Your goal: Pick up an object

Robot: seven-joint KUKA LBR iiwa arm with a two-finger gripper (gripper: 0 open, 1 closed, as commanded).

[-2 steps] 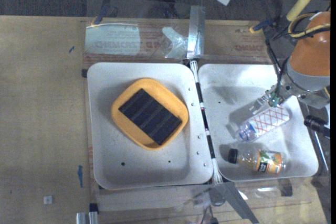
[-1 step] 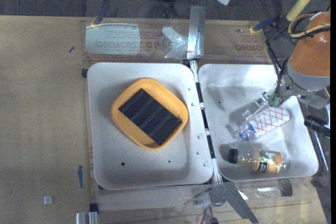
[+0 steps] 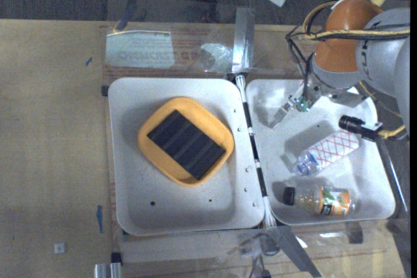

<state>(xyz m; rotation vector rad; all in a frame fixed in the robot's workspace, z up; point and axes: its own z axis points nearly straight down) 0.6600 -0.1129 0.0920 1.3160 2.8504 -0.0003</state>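
White right bin, clear crinkled bottle, red-checked label

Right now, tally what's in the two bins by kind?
Bottles: 2, a clear water bottle and an orange juice bottle, both lying in the right bin.
Orange-rimmed dark panel: 1, in the left bin.
Total: 3

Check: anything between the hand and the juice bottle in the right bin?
Yes. In the camera view the water bottle with the red-patterned label lies diagonally between the hand and the juice bottle, with bare floor of the right bin either side of it.
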